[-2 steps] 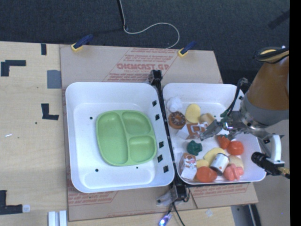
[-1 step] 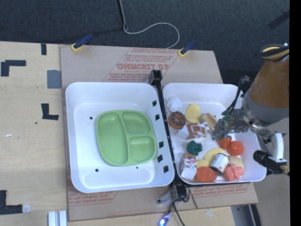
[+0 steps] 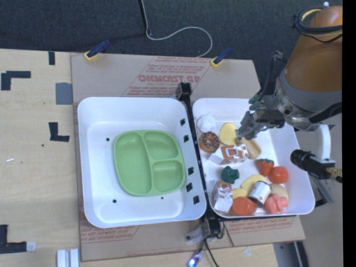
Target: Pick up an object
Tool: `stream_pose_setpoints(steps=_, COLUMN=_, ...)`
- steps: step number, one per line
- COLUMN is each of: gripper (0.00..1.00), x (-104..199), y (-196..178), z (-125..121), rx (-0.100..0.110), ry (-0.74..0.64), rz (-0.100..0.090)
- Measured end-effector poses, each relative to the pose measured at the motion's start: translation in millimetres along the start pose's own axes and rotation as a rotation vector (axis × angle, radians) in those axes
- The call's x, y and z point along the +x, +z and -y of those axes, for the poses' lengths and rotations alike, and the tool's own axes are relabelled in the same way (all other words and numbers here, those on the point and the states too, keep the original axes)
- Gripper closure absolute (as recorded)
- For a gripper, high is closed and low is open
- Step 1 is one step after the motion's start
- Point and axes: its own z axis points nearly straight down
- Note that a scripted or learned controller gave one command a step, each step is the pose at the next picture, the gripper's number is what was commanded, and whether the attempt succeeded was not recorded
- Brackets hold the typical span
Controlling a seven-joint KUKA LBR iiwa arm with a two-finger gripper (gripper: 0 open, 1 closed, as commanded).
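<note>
Setting: a bench seen from above at a slant, with a brown cardboard sheet (image 3: 167, 74) under two shallow white bins set side by side.
Left bin (image 3: 97, 115): holds a green plate (image 3: 149, 162) with three compartments, lying flat near the middle.
Right bin (image 3: 300, 196): holds a heap of small toy foods and other bits, crowded toward its middle and near edge.
Arm (image 3: 314, 65): grey with an orange band, reaching in from the right over the far right part of the right bin.
Gripper (image 3: 243, 133): dark, angled down and to the left, its tip low over the heap, just above a tan bread-like piece (image 3: 253, 148) and beside a yellow piece (image 3: 228, 132).
Gripper state: cannot tell whether it is spread or pressed together; nothing shows clearly between the tips.
Doughnut (image 3: 209, 142): brown with sprinkles, at the left of the heap, near the divider between the bins.
Small printed box (image 3: 233, 153): orange and white, just near of the gripper's tip.
Green toy (image 3: 229, 174): dark green, near the middle of the right bin.
Tomato (image 3: 278, 175): red, toward the right side, next to a strawberry-like red piece (image 3: 265, 165).
Silver can (image 3: 258, 192): lying tilted among yellow pieces toward the near edge.
Near edge: an orange-red round piece (image 3: 243, 206) and a pink piece (image 3: 275, 203).
Cable (image 3: 167, 35): thin and white, looping on the dark floor beyond the cardboard.
</note>
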Motion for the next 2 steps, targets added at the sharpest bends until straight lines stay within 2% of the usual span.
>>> stream_pose_setpoints(steps=1, gripper=1.00, x=36.1, y=-124.5, z=16.4, rx=-0.003, ry=0.006, rz=0.001)
stream_pose_setpoints(steps=2, gripper=1.00, x=99.9, y=-89.5, z=21.1, rx=0.015, ry=0.004, rz=0.002)
